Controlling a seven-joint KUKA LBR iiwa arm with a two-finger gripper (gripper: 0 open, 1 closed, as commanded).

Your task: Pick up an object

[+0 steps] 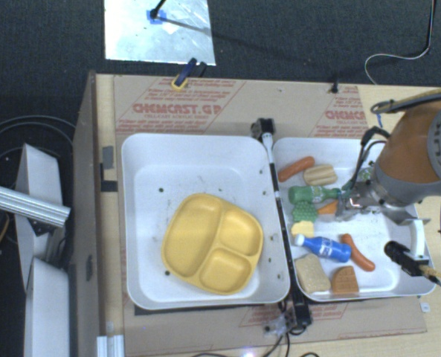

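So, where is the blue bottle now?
The blue bottle lies in the right bin, near its left wall, between the green toy above and the bread below.

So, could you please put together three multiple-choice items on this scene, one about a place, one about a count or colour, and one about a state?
1. Where does the yellow tray lie?
A. In the left bin
B. In the right bin
C. On the floor

2. What colour is the bottle's body?
A. Red
B. Blue
C. Black

3. How does the bottle rest?
A. Upright
B. On its side
C. Lifted clear of the bin

Answers:
1. A: the tray sits inside the left bin, apart from the food items.
2. B: its body is blue with a white cap.
3. B: it lies flat on the floor of the right bin, below the gripper.
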